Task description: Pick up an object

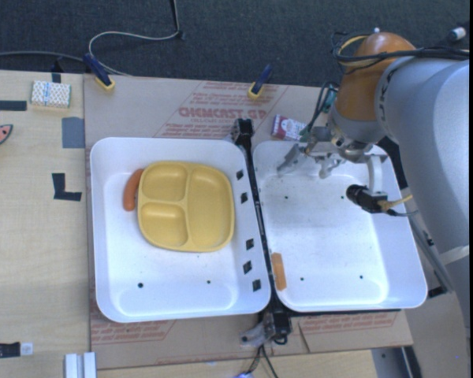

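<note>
I've got the arm (pixel 426 124) coming in from the right, grey links bulking large on that side, the orange band (pixel 374 53) sitting up top above the wrist. The wrist tips downward and left. Below it the gripper (pixel 307 164) points down, its two fingers (pixel 288 161) splayed apart, nothing between the jaws. A black fitting (pixel 363 198) sticks out to the right of the jaws.

blue clamp (pixel 98 70), checkered block (pixel 50 94), black cable (pixel 172 6)

You've got one fixed cam above the table (pixel 31 211), angled down on both bins (pixel 110 290); arm (pixel 426 109) enters from view's right.
</note>
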Controlling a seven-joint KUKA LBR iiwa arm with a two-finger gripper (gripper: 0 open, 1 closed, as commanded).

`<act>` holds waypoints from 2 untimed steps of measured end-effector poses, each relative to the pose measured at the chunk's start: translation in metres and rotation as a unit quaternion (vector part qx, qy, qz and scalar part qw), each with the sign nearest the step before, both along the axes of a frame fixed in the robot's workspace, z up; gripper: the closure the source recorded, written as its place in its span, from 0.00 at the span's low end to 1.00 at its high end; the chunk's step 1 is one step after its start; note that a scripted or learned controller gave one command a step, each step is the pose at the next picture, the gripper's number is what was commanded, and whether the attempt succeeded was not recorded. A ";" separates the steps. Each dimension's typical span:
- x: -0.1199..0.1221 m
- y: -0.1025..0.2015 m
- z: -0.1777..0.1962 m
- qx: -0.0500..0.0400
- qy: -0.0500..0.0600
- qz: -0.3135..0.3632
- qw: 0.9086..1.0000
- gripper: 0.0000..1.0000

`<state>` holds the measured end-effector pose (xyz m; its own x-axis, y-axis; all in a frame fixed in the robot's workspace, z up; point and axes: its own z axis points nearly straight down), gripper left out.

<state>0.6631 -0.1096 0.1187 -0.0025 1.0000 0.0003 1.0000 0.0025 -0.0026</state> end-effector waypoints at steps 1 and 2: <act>-0.027 0.015 -0.033 -0.001 -0.002 -0.001 1.000 0.00; -0.026 0.015 -0.023 -0.001 -0.002 -0.001 1.000 1.00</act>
<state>0.6370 -0.0945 0.0953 -0.0012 1.0000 -0.0020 1.0000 0.0012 0.0019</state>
